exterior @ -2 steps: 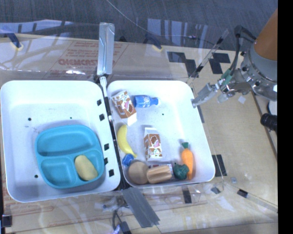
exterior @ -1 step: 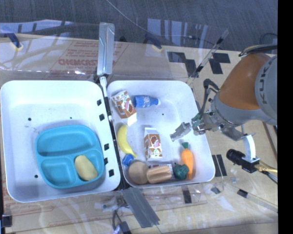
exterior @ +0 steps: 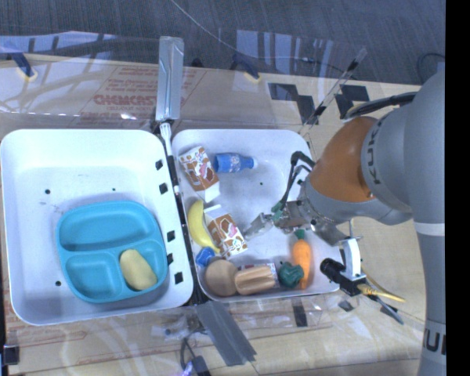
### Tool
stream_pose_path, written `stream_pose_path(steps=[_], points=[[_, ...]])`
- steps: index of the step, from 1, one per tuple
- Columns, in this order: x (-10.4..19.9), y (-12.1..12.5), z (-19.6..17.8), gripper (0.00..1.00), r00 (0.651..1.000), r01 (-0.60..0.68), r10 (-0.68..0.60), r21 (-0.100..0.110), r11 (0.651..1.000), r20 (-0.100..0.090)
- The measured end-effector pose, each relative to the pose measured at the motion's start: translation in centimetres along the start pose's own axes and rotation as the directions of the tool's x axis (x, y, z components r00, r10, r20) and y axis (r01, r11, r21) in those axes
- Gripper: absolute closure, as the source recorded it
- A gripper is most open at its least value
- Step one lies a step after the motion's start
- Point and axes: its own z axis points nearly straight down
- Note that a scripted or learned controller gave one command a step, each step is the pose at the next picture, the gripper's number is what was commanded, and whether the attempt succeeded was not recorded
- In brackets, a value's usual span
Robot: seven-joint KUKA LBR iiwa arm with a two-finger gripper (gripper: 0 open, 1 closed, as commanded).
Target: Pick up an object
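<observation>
My gripper (exterior: 280, 222) hangs low over the middle of the right bin (exterior: 274, 143). It is open, and bare white floor shows between its fingers. An orange carrot (exterior: 301, 258) with a green top (exterior: 291, 273) lies just below and to the right of it. A small printed carton (exterior: 226, 234) and a yellow banana (exterior: 199, 224) lie to its left. A hot dog bun (exterior: 253, 278) and a round brown piece (exterior: 218, 276) rest along the near wall. A second carton (exterior: 198, 168) and a blue bottle (exterior: 233, 163) sit at the far side.
The left bin (exterior: 31, 159) holds a blue divided tray (exterior: 102, 233) with a yellow lemon-like piece (exterior: 139, 269) in one compartment. A metal divider post (exterior: 170, 77) stands between the bins. The grey arm with its orange band (exterior: 345, 167) overhangs the right bin's right edge.
</observation>
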Motion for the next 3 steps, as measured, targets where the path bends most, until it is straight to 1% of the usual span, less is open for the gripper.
stream_pose_path(steps=[1, 2, 3], points=[[3.8, 2.5, -6.3, 0.00, 0.946, 0.325, -0.325, -0.002, 0.946, 0.002], [7.8, 9.0, -2.7, 0.00, 0.914, 0.406, -0.406, 0.002, 0.914, -0.003], [7.5, 3.7, 0.0, 0.00, 0.917, 0.400, -0.400, 0.000, 0.917, 0.001]])
